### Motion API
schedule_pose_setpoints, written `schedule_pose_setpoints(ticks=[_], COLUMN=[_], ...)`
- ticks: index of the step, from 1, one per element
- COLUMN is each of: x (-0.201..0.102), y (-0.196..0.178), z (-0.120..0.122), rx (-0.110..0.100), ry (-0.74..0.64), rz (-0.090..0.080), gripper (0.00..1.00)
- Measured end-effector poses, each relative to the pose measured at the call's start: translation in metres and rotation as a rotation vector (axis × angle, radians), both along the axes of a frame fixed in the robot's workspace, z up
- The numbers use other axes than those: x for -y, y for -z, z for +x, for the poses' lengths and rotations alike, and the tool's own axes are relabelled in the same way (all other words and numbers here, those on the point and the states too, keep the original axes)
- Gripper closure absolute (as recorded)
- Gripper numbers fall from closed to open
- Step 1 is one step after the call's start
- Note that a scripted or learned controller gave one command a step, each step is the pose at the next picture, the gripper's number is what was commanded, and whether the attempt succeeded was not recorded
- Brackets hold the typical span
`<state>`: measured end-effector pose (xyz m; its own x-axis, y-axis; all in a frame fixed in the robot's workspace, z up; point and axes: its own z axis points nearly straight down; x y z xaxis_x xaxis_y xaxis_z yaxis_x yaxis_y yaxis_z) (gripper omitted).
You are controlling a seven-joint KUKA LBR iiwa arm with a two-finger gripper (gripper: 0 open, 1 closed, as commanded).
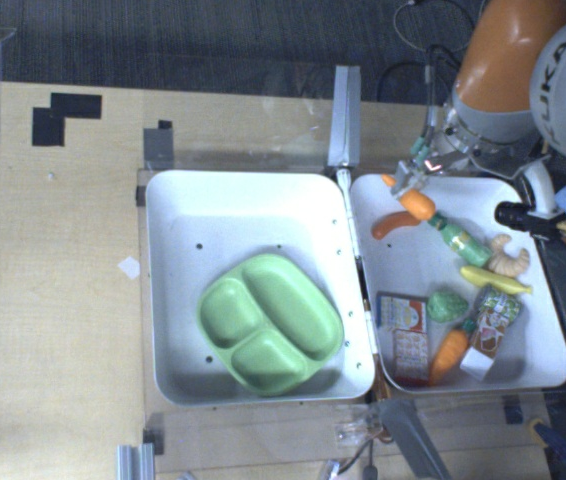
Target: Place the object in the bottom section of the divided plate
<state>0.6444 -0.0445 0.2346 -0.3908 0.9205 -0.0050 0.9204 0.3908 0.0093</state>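
Camera view: the jaws point(431, 165), their opening impossible to tell, hang just above the orange carrot point(416, 204); the divided plate point(269, 321) lies far left.

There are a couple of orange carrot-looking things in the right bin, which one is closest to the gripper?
The upper carrot, near the bin's top edge just below the gripper. The other carrot lies far down by the bin's bottom edge.

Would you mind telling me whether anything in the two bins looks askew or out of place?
The green divided plate sits turned at a slant in the left bin, not square to its walls. The toys in the right bin lie in a loose jumble; nothing looks spilled or damaged.
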Motion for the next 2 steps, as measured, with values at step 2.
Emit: schedule_pose_setpoints(ticks=[2], x=[-0.148], y=[0.050], z=[-0.048], rx=[-0.007], ry=[-0.022], rz=[0.002], gripper=[1.00])
